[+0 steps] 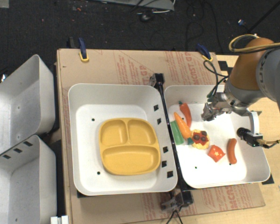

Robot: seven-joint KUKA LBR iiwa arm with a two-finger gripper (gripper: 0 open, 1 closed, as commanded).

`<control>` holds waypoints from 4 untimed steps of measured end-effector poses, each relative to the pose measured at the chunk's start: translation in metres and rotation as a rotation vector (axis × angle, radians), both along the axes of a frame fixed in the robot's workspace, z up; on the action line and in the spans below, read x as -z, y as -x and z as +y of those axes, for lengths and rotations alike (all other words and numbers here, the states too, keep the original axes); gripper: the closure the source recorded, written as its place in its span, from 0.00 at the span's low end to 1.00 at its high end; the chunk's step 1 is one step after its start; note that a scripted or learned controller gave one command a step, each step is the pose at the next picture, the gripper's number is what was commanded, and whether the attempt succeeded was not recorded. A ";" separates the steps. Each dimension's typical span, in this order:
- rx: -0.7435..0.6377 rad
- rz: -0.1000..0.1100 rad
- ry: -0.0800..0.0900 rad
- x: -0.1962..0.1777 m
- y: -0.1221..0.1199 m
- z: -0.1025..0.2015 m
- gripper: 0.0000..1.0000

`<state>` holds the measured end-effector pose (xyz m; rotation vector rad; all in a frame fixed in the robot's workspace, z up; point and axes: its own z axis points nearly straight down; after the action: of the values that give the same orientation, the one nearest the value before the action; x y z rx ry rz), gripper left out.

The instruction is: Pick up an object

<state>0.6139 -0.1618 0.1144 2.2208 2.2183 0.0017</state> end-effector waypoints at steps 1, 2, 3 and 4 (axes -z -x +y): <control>0.000 -0.004 0.001 -0.062 0.005 0.000 1.00; -0.004 -0.006 0.002 -0.126 0.005 0.000 1.00; -0.004 -0.003 0.001 -0.167 0.004 0.000 1.00; -0.007 0.006 -0.003 -0.153 0.027 0.047 1.00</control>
<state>0.5868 -0.1149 0.2675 2.2167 2.2307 -0.0016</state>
